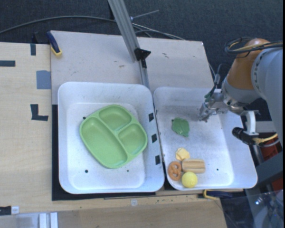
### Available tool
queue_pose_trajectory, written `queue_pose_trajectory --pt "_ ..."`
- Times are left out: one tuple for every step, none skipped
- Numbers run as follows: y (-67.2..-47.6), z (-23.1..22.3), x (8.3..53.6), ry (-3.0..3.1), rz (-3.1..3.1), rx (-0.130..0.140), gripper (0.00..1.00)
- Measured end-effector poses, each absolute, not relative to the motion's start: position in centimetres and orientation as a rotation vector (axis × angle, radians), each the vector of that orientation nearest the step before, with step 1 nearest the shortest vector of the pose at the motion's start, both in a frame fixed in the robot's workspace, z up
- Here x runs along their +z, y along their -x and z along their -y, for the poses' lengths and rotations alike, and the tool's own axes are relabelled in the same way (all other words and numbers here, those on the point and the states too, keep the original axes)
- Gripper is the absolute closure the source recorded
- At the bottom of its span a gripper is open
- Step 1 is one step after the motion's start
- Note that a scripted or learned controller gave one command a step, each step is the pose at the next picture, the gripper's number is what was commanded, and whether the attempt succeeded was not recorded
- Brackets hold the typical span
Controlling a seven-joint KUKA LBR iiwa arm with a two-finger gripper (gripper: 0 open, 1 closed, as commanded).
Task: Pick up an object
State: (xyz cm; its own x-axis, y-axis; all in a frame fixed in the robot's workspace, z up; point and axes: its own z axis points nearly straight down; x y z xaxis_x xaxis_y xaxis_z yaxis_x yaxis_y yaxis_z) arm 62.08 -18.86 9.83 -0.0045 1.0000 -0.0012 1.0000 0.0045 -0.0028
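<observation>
Occupying most of the bench (99, 61), two shallow white bins sit side by side, their inner rims touching. Left bin (66, 127): speckled white plastic, rounded corners, raised lip. It contains one item, a light green divided plate (113, 136), smooth moulded plastic, rounded outline, three compartments, lying flat and rotated off square to the bin walls.

Right bin (237, 170): same make, same speckled finish. Contents, by size:
- green leafy piece (180, 126), dark matte green, irregular crumpled outline, lying alone near the bin's centre, well apart from the rest.
- tan bread roll (194, 165), oblong, smooth, near the front edge.
- yellow ball (189, 179), round, glossy, just in front of the roll and touching it.
- orange round piece (174, 169), disc-like with dark spots, just left of the roll, against the bin's front-left corner.
- pale yellow wedge (182, 154), small, angular, just behind the roll.

Arm enters from the right, grey casing with orange band. Gripper (205, 115) hangs low over the rear right part of the right bin, to the right of the green leafy piece and apart from it. Finger spread: cannot tell at this resolution. Nothing visibly between the tips.

A grey metal pole (126, 23) slants across the bench behind the bins.
</observation>
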Motion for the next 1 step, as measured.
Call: queue_pose_trajectory --pt "-62.39 19.55 14.45 2.222 2.226 -0.002 1.0"
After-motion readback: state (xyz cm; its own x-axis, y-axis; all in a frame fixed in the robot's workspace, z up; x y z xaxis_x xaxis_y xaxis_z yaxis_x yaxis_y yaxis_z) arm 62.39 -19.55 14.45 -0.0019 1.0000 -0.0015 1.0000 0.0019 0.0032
